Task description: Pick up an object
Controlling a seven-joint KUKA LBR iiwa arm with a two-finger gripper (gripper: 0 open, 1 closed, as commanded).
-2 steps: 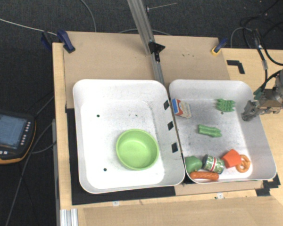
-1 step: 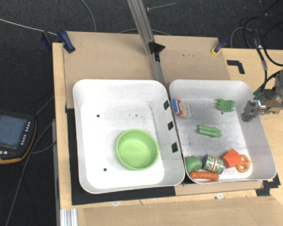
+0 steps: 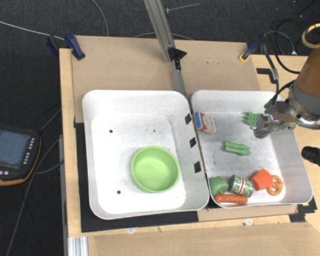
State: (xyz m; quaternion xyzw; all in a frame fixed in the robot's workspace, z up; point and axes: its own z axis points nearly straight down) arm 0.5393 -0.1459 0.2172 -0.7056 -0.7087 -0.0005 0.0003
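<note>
Nearest the front edge of the right white bin (image 3: 304, 188): red sausage-shaped toy (image 3: 231, 199), small green-labelled can (image 3: 240, 185), orange plastic piece w/ ring (image 3: 268, 181). Mid-bin: green oblong block (image 3: 237, 148). Left bin (image 3: 96, 116): round green bowl (image 3: 155, 168). Farther back, gripper (image 3: 264, 128) just beside green leafy toy (image 3: 252, 118); grip state can't tell.

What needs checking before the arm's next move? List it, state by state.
1. End effector over the right bin: ok.
2. Green item close beside end effector: ok.
3. Green item between the fingers: cannot tell.
4. Other targets lie free: green block apart from neighbours: ok.
5. Front cluster, can and orange toy, crowded together: not ok for a clean grasp.
6. Green bowl in the left bin, out of the way: ok.
</note>
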